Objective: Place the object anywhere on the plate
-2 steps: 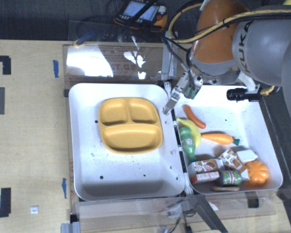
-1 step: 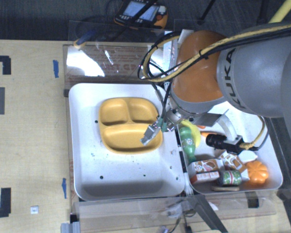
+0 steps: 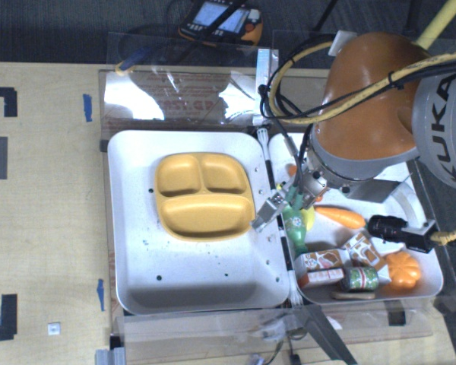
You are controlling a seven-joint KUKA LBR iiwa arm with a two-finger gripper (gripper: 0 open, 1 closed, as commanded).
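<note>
— Green plastic, by the look of it: the green bottle [image 3: 295, 230] was the thing nearest the gripper [image 3: 292, 200]. Where exactly did it lie?

— In the right bin [image 3: 433, 280], hard against that bin's left wall. It ran lengthwise, top end toward the back. That top end reached up under the gripper, which hung over the divide between the two bins.

— Was it gripped?

— I could not tell. The bottle's upper end and the gripper overlapped in the view, and the wrist hid the rest. Whether the gripper was clamped on it or merely above it could not be made out.

— And the plate?

— The yellow plate [image 3: 205, 196], with three compartments, sat in the left bin [image 3: 137, 265], toward the back half. It was just left of the gripper, across the bins' shared rims. The bottle lay apart from it.

— What else was in the right bin?

— An orange carrot [image 3: 338, 217] lay just right of the bottle. In front of it were a brown-and-white carton [image 3: 319, 261] and a second carton [image 3: 361, 247]. Beside them lay a can with a green label [image 3: 362, 278], on its side. An orange bell pepper [image 3: 403, 271] sat near the front right corner.

— The arm?

— The grey arm [image 3: 372, 105], with its orange band, came in from the right and covered the back of the right bin.
</note>
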